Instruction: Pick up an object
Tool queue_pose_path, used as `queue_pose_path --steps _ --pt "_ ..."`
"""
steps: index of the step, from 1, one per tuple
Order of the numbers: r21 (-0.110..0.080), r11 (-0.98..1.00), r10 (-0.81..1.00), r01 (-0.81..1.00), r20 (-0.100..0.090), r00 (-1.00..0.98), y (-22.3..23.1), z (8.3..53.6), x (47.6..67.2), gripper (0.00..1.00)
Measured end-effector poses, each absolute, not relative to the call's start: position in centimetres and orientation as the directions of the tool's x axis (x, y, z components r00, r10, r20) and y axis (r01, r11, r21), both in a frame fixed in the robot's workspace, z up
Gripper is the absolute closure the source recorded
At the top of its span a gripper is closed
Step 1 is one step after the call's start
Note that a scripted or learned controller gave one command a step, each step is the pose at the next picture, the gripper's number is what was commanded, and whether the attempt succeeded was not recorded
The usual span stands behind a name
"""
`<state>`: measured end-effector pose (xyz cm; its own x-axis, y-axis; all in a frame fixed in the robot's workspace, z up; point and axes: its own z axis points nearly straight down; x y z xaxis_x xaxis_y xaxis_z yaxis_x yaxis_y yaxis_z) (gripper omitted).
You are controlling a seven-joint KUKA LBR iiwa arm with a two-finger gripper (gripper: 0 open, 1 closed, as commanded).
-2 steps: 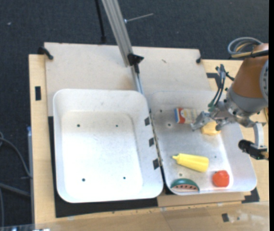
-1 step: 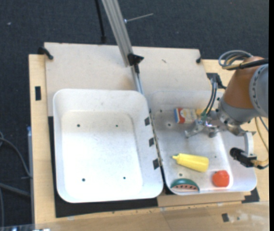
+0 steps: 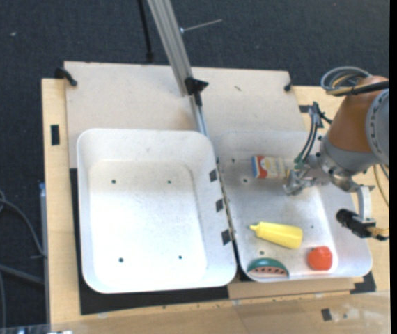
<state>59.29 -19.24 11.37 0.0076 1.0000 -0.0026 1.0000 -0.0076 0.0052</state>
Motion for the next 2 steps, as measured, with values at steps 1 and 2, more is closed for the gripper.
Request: queue_pose_path --steps 1,2 --pt "0.006 -0.007 1.0 1.0 -0.002 0.007 -19.4 16.0 58.7 1.0" --pt "0.007 0.002 1.0 1.0 -0.003 -0.002 -19.7 20.6 59.2 1.0"
